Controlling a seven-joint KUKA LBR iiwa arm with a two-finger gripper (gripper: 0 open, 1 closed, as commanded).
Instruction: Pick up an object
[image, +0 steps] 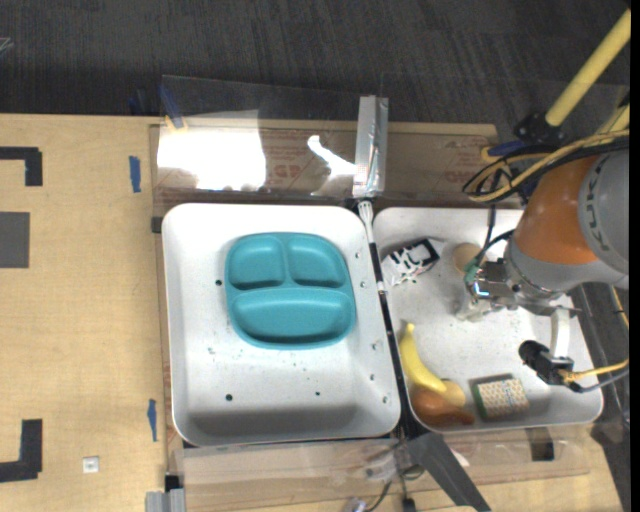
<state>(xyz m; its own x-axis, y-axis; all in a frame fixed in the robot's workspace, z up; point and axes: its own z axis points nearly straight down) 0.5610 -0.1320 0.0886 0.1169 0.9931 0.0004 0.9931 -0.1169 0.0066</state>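
Item: banana (423, 369), lying at the right bin's (590, 405) front-left edge; probably light, soft, easily bruised, best taken across its middle.

Sharing the bin: a reddish fruit (438, 406) touching the banana, a mesh-faced block (500, 396), a black-and-white object (410, 257).

Left bin (190, 330): holding 1 teal divided plate (290, 288).

Gripper (480, 292): hanging over the right bin; jaw opening cannot be told.

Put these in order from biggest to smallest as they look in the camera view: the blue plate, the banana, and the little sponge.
1. blue plate, by far the biggest
2. banana
3. sponge, smallest

The banana's lower end is tucked behind something reddish, so it is probably a bit longer than it looks.
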